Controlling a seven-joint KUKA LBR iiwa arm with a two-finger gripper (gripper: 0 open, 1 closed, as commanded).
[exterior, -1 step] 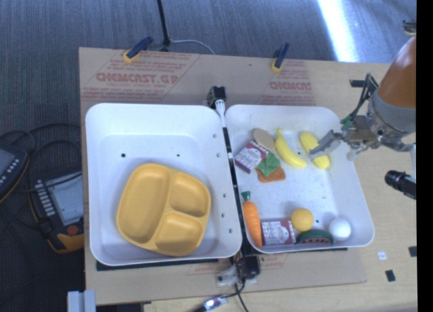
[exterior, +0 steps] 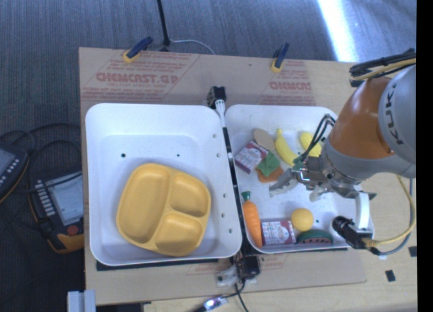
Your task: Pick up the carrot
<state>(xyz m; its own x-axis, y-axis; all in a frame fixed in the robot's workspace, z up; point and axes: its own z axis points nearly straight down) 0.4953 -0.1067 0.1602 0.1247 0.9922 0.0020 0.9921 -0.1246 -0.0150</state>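
Grey KUKA arm with the orange band [exterior: 365, 128] is reaching in from the right and hanging over the right shallow white bin [exterior: 318, 111]. Its two-finger gripper [exterior: 298, 181] is sitting above the bin's middle, with the jaws standing spread and nothing pinched between them.

The small orange carrot with a green top [exterior: 252, 221] is lying against the right bin's left wall, near the front, green end pointing toward the back. It's well apart from the gripper, down and to the left of it.

Just beside the carrot, a red-and-white labelled packet [exterior: 276, 232] is lying along the front wall. A round yellow lemon-like fruit [exterior: 302, 219] is sitting just behind that packet, and a watermelon slice with red flesh and green rind [exterior: 315, 238] is resting in the front right area.

Toward the back: a yellow banana [exterior: 284, 147], a tan oval bread-like piece [exterior: 262, 138], a pink-and-white small box [exterior: 249, 157], and a green leafy toy piece [exterior: 269, 166] touching it. Another yellow item [exterior: 308, 141] is partly hidden behind the arm; can't tell what it is.

The left shallow white bin [exterior: 108, 128] is holding a yellow three-compartment plastic plate [exterior: 162, 208], sitting toward the front.
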